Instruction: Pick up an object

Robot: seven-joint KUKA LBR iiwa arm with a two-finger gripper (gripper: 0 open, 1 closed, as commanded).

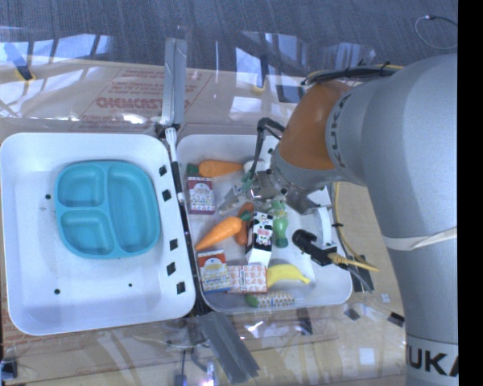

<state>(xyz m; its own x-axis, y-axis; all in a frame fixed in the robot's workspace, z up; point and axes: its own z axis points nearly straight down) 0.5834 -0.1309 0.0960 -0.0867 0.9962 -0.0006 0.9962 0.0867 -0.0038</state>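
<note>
Camera view looks down on two white bins, and you can take the blue divided plate (107, 208) in the left bin (24, 296) as your landmark. Everything else lies to the plate's right, across the divider, in the right bin (338, 292).

Just past the divider you see a carrot (220, 232) lying on a slant — its thick end points down toward the plate side, its narrow tip rises up and away from the plate. A second carrot (220, 168) sits farther back, its long axis running nearly level across the bin, thick end away from the plate.

Between those two carrots and nearer the plate stands a small red-and-white carton (200, 195). Toward the front of the bin lie two more small boxes (229, 276) side by side, with a yellow banana (287, 275) just beyond them, its long axis roughly level.

The gripper (258, 190) hangs over the middle of the right bin, well away from the plate, near the slanted carrot's tip. Whether its fingers are apart or together you cannot tell — the wrist and the clutter beneath hide them. A black-and-white carton (262, 236) and a green bottle (280, 225) stand just below the gripper.
</note>
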